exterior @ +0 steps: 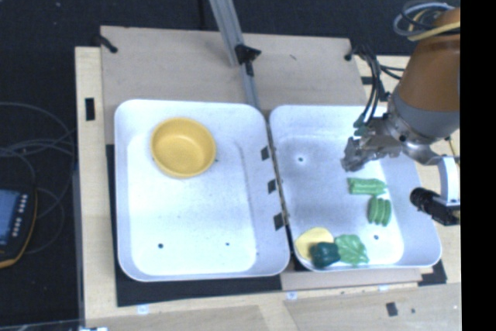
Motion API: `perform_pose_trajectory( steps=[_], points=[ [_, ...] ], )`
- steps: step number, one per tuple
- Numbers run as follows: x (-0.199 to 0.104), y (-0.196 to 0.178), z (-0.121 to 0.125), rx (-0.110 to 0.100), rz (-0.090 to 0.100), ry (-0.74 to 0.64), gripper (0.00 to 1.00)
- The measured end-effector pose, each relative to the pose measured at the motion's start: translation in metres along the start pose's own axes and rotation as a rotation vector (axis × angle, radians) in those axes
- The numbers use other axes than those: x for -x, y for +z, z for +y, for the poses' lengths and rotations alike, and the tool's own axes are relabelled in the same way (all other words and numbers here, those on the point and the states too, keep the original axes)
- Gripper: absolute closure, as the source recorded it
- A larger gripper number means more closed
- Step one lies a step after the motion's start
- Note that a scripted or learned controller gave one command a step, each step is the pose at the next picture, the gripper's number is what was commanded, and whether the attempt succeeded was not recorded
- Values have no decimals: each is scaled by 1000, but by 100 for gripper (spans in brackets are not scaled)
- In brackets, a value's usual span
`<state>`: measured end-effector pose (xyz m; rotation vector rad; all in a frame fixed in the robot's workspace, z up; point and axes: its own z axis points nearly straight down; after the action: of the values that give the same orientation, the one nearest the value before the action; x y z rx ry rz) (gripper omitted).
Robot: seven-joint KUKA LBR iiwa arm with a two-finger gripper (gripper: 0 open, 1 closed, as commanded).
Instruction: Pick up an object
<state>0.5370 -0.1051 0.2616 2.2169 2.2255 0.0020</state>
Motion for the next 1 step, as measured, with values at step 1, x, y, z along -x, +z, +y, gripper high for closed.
perform_pose_trajectory(
  steps=[1],
  points=[
    [-46,-4,21,0,0,0,100]
  ],
)
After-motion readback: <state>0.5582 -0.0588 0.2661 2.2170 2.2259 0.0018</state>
